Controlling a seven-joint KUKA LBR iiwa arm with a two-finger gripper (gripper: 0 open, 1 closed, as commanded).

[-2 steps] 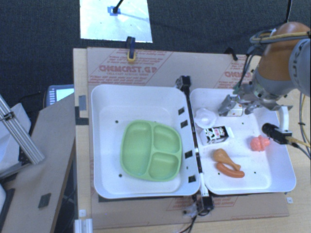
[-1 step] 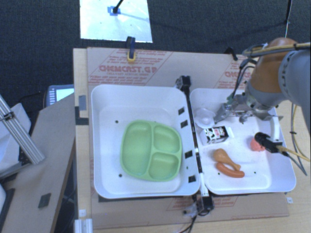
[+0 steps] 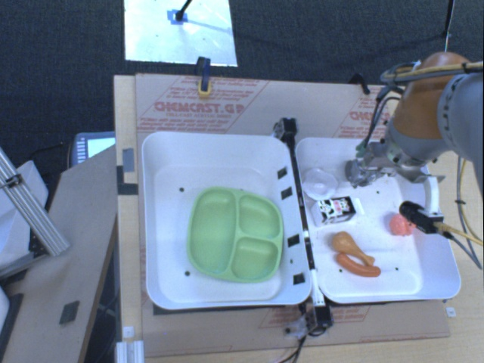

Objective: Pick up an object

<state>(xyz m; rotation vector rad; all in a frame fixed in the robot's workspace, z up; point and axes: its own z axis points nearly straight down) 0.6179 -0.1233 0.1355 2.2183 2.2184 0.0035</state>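
Hovering: gripper (image 3: 364, 170) just beside clear cup (image 3: 320, 181).

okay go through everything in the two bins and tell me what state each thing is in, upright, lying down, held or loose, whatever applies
green divided plate: lying flat in the left bin, right way up.
clear cup: loose in the right bin, near the gripper.
black and white carton: lying on its side, loose.
chicken drumstick: lying flat, loose.
sausage: lying flat, touching the drumstick.
pink ball: resting loose.
gripper: low over the right bin, holding nothing visible.
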